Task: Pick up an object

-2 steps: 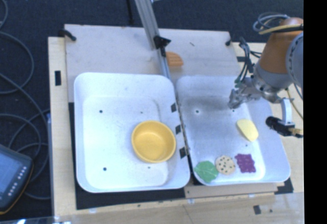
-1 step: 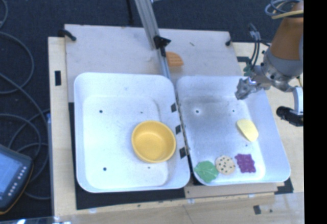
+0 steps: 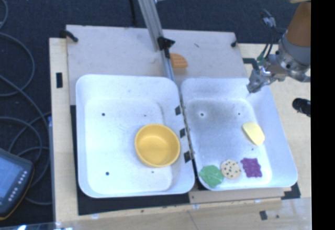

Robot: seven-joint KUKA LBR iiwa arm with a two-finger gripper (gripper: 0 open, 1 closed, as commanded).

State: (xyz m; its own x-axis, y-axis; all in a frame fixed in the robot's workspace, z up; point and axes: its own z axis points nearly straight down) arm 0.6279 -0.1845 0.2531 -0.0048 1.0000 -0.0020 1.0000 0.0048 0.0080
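In the right bin (image 3: 220,92) lie a pale yellow block (image 3: 253,133), a purple piece (image 3: 252,167), a round spotted cookie (image 3: 230,169) and a green round piece (image 3: 211,175). A yellow bowl (image 3: 157,145) sits in the left bin (image 3: 94,92). My gripper (image 3: 255,84) hangs over the right bin's far right corner, above and behind the yellow block, with nothing visibly held.
An orange object (image 3: 178,61) lies on the board behind the bins. A slanted metal rail (image 3: 149,9) runs down to the gap between the bins. A dark tablet (image 3: 13,182) sits at the lower left, off the bench.
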